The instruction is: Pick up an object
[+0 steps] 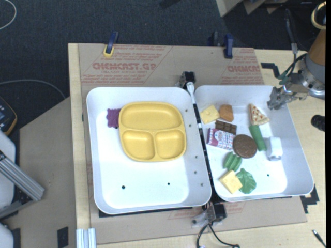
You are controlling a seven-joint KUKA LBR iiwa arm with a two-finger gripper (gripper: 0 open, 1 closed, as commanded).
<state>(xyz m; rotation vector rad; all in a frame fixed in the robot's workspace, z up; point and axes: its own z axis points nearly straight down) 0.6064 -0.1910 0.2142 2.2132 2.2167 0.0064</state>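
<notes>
Two white bins sit side by side on a brown board. The left bin (103, 185) holds a big yellow plate (153, 130) with three sections, one long one on top and two small ones below. A small purple thing (113, 118) peeks out from the plate's left edge, touching it.

The right bin (297, 164) is full of little toy foods. Near its top left is a pale yellow cheese block (209, 114), with a round tan cookie (226, 112) just beside it on the right. Further right lies a pizza slice (257, 114). Under the cookie is a dark chocolate piece (226, 126), and below that a red and white packet (220, 138). A round brown patty (244, 145) sits in the middle of the bin, touching the packet. A long green veggie (257, 137) lies next to the patty on its right, and a small white thing (275, 148) rests a bit further right. Lower down are a green pepper (232, 161), a yellow wedge (231, 182) and a leafy green piece (246, 181), close together.

The gripper (277, 98) is at the upper right of the frame, over the top right edge of the right bin, near the pizza slice but not touching it. Nothing is between its fingers. I cannot tell how wide they are.
</notes>
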